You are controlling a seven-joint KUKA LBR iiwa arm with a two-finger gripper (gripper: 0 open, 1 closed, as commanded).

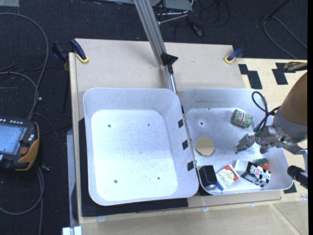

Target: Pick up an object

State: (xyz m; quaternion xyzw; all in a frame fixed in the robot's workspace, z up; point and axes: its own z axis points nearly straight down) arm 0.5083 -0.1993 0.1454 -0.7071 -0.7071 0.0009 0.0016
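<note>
Objects: green can (241, 118), tan disc (205, 146) in right bin (215, 99) | gripper (246, 143) released | wooden bench (146, 65), dark floor (34, 33)

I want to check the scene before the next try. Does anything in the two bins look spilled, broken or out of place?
Nothing stands out. The green can lies on its side in the right bin, and the tan disc, black box and orange-and-white packet lie loose near its front. No spill or damage shows.
</note>
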